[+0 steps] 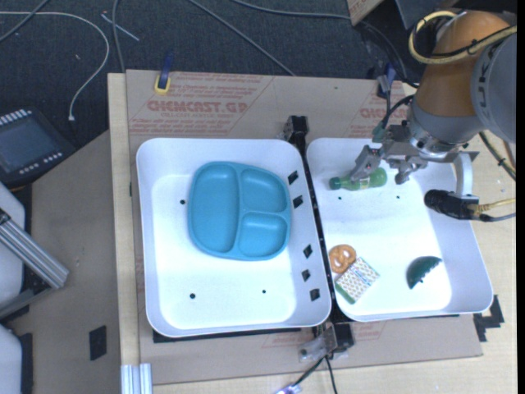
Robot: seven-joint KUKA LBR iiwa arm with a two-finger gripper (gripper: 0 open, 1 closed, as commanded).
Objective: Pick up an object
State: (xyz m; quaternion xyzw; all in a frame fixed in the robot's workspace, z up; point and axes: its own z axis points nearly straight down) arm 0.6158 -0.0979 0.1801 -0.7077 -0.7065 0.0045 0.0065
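Green plastic is what sits under me: a small green bottle (358,182) lies on its side near the back of the right bin (459,290), and my gripper (384,168) hangs right over it. From the overhead camera, my two fingers look spread, one coming down at the bottle's left part and the other off to the right near its end, so the bottle seems to lie between them or just below. I judge I have not closed on it, and nothing is lifted; the bottle rests on the bin floor. So the task looks early: the approach is made, the grasp and the lift are left. My arm comes in from the right, orange band (451,64) high at the back, wrist bent down toward the bin. Elsewhere in the same bin lie a pretzel (342,258), a checkered packet (358,279) touching it, and a dark green piece (423,270) well apart. The left bin (164,286) holds a blue divided plate (239,210).
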